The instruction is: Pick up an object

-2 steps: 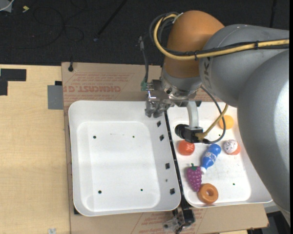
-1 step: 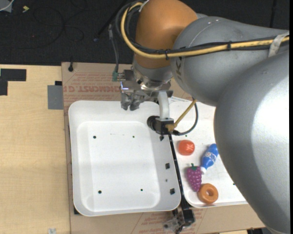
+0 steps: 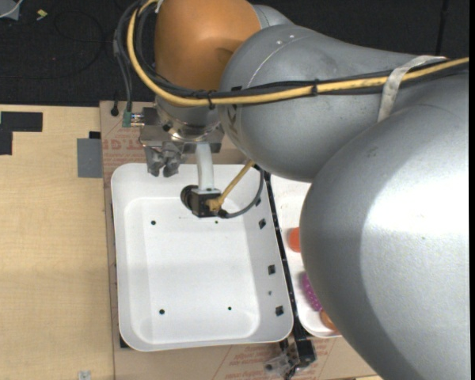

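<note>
Two shallow white bins sit side by side on the pale wooden table [image 3: 47, 252]. The claw [image 3: 163, 163] hangs over the far rim of the left bin [image 3: 134, 291], close to that bin's far left corner as the camera sees it. Whether the claw is released or clenched cannot be told from this slant.

From the claw, the white floor of the left bin spreads toward the camera and to the right, marked by a few small dark dots.

The right bin [image 3: 287, 204] lies well to the right of the claw, and the grey arm [image 3: 364, 133] covers most of it, leaving a narrow strip along its left side. Three small things show in that strip. An orange thing [image 3: 294, 239] is the closest of them to the claw. A pink knobbly thing [image 3: 309, 291] lies farther toward the camera, and a second orange bit [image 3: 327, 321] sits by the near rim. Each is partly hidden under the arm, so what they are cannot be told. All three lie well apart from the claw, in the other bin.

The arm reaches in from the right, and its orange band [image 3: 202, 34] bulges directly above the claw. To the left of the claw, out on the table, are a grey patch [image 3: 87, 157] and, farther off, black patches [image 3: 16, 129].
</note>
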`<move>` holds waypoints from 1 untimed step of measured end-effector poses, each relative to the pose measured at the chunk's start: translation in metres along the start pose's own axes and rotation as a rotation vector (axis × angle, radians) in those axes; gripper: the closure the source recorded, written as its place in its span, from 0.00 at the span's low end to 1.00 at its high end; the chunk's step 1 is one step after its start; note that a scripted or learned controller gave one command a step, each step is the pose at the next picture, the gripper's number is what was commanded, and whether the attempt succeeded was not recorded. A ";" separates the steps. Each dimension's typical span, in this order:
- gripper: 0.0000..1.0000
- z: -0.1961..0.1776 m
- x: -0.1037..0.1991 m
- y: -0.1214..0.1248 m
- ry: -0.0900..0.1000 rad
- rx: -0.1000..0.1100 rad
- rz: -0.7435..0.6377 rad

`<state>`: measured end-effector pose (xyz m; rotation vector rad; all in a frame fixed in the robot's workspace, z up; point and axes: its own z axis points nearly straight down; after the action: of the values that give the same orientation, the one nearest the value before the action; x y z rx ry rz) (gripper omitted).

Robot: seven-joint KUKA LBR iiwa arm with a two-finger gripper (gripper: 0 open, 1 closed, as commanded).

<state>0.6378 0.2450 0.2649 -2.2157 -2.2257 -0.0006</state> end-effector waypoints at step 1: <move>1.00 0.035 -0.055 0.005 -0.004 0.005 0.007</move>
<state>0.6435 0.1906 0.2300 -2.2228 -2.2176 0.0098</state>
